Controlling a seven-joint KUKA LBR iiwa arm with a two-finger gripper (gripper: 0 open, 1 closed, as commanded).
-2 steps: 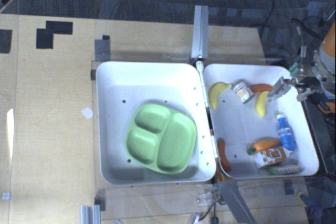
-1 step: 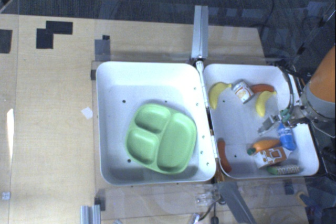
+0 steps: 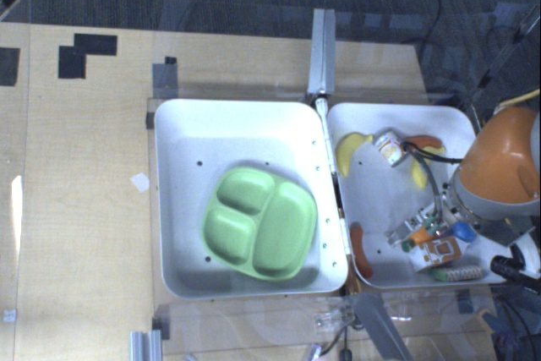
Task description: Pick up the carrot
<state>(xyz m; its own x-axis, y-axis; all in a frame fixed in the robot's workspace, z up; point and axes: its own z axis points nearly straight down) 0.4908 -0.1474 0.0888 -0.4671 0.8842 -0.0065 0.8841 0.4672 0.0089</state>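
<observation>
Carrot (image 3: pixel 418 240) beside fingers (image 3: pixel 404 230); no legible writing.

The left bin (image 3: pixel 173 182) has a big green tray (image 3: pixel 260 221) sitting low in its middle, so the open room there is along the top edge and down the left edge. In the right bin (image 3: pixel 380 262) the floor is bare in the middle and along the bottom edge, between the red sausage (image 3: pixel 359 249) by the left wall and the small things crowded in the bottom right corner. The arm (image 3: pixel 505 161) covers the right edge, and a yellow banana (image 3: pixel 351 150) and a little jar (image 3: pixel 389 148) lie near the top edge.
</observation>
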